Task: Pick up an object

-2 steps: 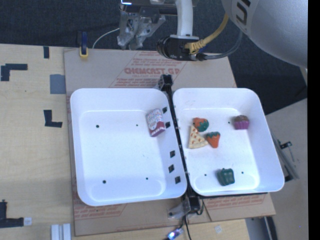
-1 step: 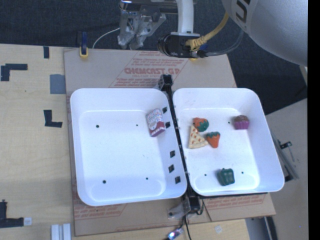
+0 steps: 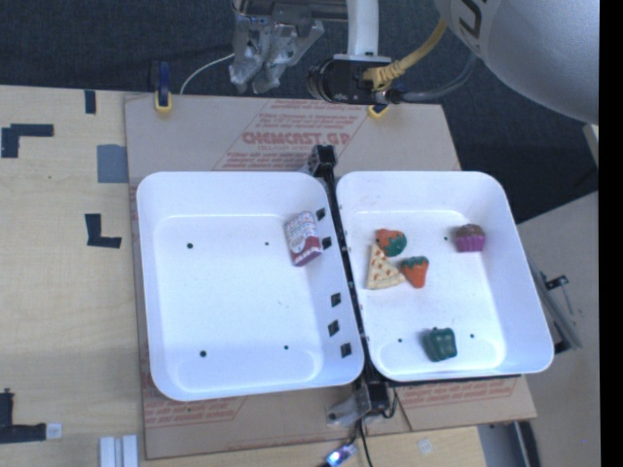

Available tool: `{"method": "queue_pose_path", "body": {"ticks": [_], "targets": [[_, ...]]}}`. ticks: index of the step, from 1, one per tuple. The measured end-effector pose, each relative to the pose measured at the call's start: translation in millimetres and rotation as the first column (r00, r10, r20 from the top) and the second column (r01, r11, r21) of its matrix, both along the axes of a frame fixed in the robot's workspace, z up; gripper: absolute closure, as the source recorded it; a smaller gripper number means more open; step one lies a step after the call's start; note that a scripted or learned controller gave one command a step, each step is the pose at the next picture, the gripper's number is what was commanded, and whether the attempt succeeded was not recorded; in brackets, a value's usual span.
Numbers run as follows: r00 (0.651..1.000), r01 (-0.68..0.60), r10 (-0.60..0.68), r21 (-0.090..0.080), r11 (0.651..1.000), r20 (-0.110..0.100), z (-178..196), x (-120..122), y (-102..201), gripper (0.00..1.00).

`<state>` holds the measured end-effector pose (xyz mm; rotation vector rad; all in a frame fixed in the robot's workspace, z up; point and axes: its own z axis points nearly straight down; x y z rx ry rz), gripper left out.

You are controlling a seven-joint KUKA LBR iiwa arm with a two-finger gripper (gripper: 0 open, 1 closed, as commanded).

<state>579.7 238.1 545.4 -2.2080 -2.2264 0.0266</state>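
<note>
My gripper [image 3: 265, 61] hangs high beyond the far edge of the bins, over the brown board, above and behind the left bin [image 3: 175, 358]. Nothing shows in it. A small red and white carton [image 3: 305, 237] lies in the left bin by the dividing wall. The right bin [image 3: 506, 358] holds a red and green toy fruit [image 3: 390, 241], a yellow pizza-like wedge [image 3: 383, 267], an orange carrot-like piece [image 3: 416, 270], a purple cupcake-like toy [image 3: 469, 237] and a green pepper [image 3: 440, 343].
The two bins meet at a black-clipped seam [image 3: 336, 290]. They rest on a brown board [image 3: 292, 134] on the wooden bench. The arm's large grey body [image 3: 526, 27] fills the top right.
</note>
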Motion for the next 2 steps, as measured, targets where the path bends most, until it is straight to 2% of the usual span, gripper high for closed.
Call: {"method": "queue_pose_path", "body": {"ticks": [2], "targets": [[1.0, -0.005, 0.005, -0.005, 1.0, -0.011, 13.7, 2.3, 3.5, 1.0]]}}
